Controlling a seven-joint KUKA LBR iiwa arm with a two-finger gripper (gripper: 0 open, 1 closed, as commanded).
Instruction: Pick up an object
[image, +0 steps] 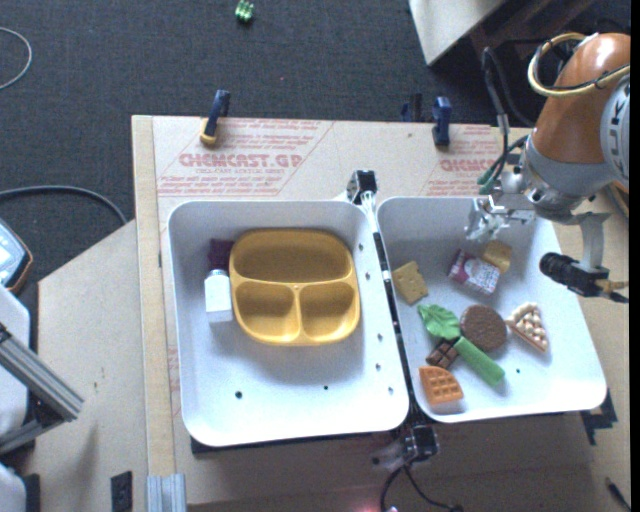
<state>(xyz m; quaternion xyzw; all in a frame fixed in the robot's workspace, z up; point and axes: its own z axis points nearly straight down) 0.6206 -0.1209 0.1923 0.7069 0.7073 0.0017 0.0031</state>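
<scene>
Arm (575, 140) comes in from the right at the top, orange band up, wrist bent down over the far end of the right bin (560, 375). Gripper (487, 222) hangs above that bin's upper middle, near the back wall. I can't tell from this angle whether the claw is open or closed.

Closest pick candidates are a yellow block (497, 257) just below the gripper and a maroon packet (473, 272) touching it on the left. I can't tell if the claw touches either.

Rest of the right bin:
- tan square cracker (408, 281) near the divider
- green leafy piece (460, 345) running diagonally
- round brown cookie (484, 327) against the green piece
- chocolate chunk (443, 353) on the green piece's left side
- orange waffle (440, 385) at the near edge
- triangular slice (529, 327) toward the right wall

The items in the lower half are packed tight; the block and packet sit apart from them.

Left bin (290, 390): a yellow divided plate (295, 285), with a small white bottle (218, 293) and a dark purple item (220, 250) beside its left edge. All of these are well apart from the gripper.
</scene>
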